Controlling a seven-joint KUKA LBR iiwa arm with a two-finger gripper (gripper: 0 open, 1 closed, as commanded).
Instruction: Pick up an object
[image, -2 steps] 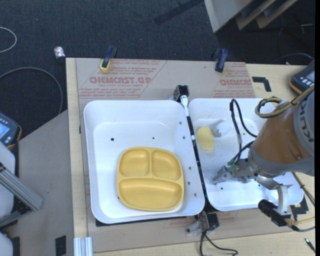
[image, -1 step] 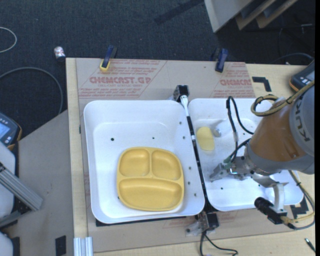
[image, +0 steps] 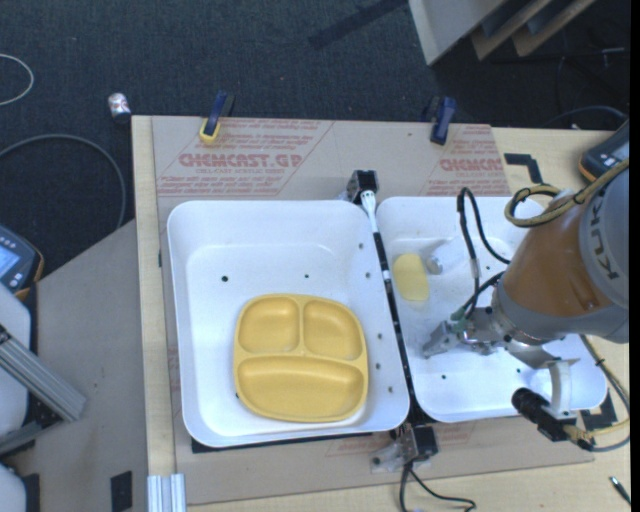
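Observation:
A pale yellow, rounded object (image: 410, 277) lies in the right bin (image: 470, 400), close to its left wall. A small grey piece (image: 435, 264) sits just to its right. My gripper (image: 438, 342) is low in the right bin, below and slightly right of the yellow object and apart from it. The grey arm with its orange band (image: 545, 265) reaches in from the right and covers much of the bin's right half. I see nothing held in the gripper.
The left bin (image: 200, 250) holds a yellow three-compartment plate (image: 300, 357). A black divider rail (image: 385, 290) runs between the two bins. Cables (image: 470, 230) loop over the right bin's back. Clamps (image: 213, 118) hold the cardboard base at the rear.

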